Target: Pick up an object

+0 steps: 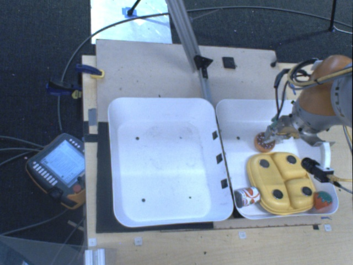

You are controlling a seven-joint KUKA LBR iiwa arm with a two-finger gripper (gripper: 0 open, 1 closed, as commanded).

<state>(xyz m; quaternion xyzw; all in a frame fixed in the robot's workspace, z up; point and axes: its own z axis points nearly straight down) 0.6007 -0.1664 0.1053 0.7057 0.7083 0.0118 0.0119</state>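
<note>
The right bin (237, 123) holds a small brown round object (263, 142) near its middle. In front of it lies a large yellow block (281, 182) with dark round spots. A small can (247, 196) lies on its side at the bin's front left. An orange-red object (324, 201) rests in the front right corner. My gripper (271, 136) reaches in from the right and hangs right over the brown round object, its tips at that object's upper right edge. Whether anything sits between them is too small to make out.
The left bin (162, 159) sits beside the right one. A teach pendant (58, 167) lies off the bench at the left. A grey pole (185, 29) slants across the back, and cables trail around the arm's wrist (309, 106).
</note>
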